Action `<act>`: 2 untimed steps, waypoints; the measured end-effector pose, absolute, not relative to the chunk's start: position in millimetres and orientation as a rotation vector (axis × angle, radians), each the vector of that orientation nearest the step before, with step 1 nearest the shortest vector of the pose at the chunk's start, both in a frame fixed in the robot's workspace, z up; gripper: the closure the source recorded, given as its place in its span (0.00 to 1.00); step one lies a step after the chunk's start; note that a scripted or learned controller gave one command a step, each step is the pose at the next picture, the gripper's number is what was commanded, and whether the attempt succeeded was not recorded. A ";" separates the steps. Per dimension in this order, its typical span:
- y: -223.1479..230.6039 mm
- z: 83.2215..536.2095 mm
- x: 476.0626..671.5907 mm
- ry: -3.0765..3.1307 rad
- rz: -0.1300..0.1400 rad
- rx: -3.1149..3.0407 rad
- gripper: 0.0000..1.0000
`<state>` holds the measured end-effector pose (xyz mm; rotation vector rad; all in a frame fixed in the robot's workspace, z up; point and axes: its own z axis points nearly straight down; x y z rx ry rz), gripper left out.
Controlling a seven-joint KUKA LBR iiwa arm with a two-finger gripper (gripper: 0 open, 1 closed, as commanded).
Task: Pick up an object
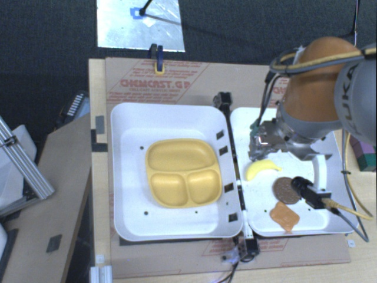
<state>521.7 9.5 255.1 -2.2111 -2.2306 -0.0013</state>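
While the arm [321, 81] reaches in from the right, its gripper [260, 149] sits low over the far-left part of the right bin [247, 119], close to that bin's left wall. The gripper is seen from above and partly hidden by the wrist, so I cannot tell how wide it is set. A banana [263, 169] lies on the bin floor just near of the gripper, curved, one end pointing left-near and the other right. It looks slightly apart from the gripper, but contact is unclear.

A brown disc [284, 190] lies flat to the right-near of the banana, close to it but apart. An orange piece [285, 217] of irregular shape lies near of the disc, by the bin's near wall. Its far edge is right at the disc's rim, and I cannot tell if they touch. All three loose things are in the left-near half of the right bin.

The left bin [126, 134] holds a yellow tray [179, 173] with three compartments, one wide at the far side and two smaller at the near side. The tray sits about mid-bin, flat and slightly rotated.

Black clips [222, 102] run along the seam between the two bins. Both bins rest on a cardboard sheet [194, 78] with red print. A blue-and-yellow clamp [158, 61] sits at the sheet's far edge. A shiny metal plate [140, 16] lies farther off on the dark floor, left of centre.
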 end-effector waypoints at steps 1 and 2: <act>59.1 235.0 512.1 -2.230 -0.002 -2.210 1.00; 107.5 222.6 498.6 -2.230 -0.001 -2.210 1.00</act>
